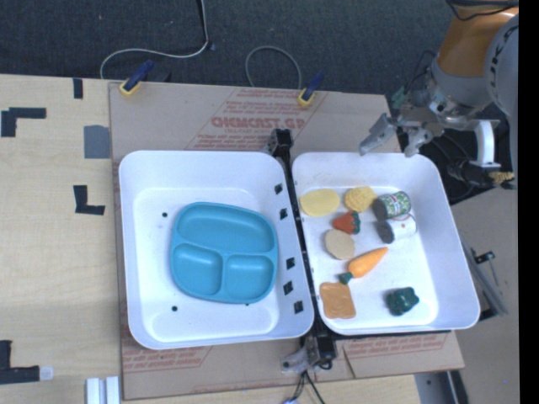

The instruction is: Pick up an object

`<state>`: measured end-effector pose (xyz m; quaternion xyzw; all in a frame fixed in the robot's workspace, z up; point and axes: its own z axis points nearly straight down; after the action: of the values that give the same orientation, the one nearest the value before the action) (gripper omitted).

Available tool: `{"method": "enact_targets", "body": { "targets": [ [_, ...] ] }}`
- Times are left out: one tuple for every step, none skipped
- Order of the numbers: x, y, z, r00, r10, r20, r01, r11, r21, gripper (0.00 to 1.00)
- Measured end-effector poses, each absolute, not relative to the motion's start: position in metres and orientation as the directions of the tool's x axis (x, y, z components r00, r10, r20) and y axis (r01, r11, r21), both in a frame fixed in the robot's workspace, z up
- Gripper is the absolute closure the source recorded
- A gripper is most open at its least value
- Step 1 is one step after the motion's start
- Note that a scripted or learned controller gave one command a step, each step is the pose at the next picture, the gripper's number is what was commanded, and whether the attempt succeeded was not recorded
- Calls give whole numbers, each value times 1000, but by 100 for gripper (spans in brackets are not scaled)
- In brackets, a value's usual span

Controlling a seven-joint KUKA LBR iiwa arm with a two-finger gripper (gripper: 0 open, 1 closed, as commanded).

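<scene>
The right bin point(438, 225) holds several toy foods: a yellow oval piece point(320, 202), a yellow round cookie point(360, 198), a small can point(392, 205), a red piece point(346, 222), a dark grey piece point(384, 230), a beige disc point(340, 244), an orange carrot point(366, 263), a toast slice point(338, 300) and a dark green piece point(402, 300). My gripper point(391, 140) hangs above the bin's far edge, its fingers spread apart and open with nothing between them. It is beyond and above all the food.
The left bin point(139, 225) holds a blue divided plate point(224, 252). A black divider with clips point(290, 225) joins the bins. Cables and clamps point(135, 81) lie along the cardboard's far edge. Wooden bench lies to the left.
</scene>
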<state>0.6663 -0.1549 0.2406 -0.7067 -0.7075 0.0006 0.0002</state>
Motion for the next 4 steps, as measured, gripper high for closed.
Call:
{"method": "enact_targets", "body": {
  "targets": [
    [618,-97,173,-4,1000,3,1000,4,-10,0],
    [612,-106,92,-1,1000,0,1000,1,-8,0],
    [612,-99,86,-1,1000,-3,1000,1,1,0],
    [613,-99,97,-1,1000,-4,1000,1,5,100]
  ]
}}
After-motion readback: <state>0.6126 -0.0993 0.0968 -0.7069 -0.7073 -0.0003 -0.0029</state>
